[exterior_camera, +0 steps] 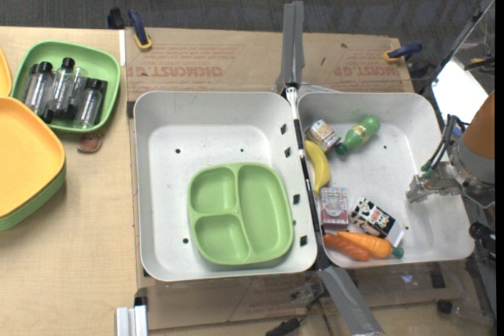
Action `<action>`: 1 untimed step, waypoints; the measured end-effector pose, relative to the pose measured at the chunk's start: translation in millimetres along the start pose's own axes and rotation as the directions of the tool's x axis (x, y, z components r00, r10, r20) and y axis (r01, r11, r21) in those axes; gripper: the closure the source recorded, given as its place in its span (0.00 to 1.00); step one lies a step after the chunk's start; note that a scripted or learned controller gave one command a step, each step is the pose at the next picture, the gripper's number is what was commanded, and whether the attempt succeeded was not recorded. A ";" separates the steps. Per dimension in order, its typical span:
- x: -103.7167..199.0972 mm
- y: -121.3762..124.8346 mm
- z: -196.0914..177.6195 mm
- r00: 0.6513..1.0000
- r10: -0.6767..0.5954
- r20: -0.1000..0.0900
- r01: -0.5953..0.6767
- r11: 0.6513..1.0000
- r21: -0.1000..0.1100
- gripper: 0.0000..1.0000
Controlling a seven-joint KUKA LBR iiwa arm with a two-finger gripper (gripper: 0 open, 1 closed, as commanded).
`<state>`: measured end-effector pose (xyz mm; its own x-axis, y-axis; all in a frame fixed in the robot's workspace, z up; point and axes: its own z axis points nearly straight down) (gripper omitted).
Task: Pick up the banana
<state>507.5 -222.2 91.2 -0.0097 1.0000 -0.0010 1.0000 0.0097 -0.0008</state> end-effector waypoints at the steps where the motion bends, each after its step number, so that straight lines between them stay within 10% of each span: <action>1: 0.0 -0.1 -8.5 1.000 -0.002 0.001 0.002 1.000 0.001 1.00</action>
<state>507.4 -222.3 99.7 -0.0116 0.9999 -0.0017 0.9999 0.0116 -0.0017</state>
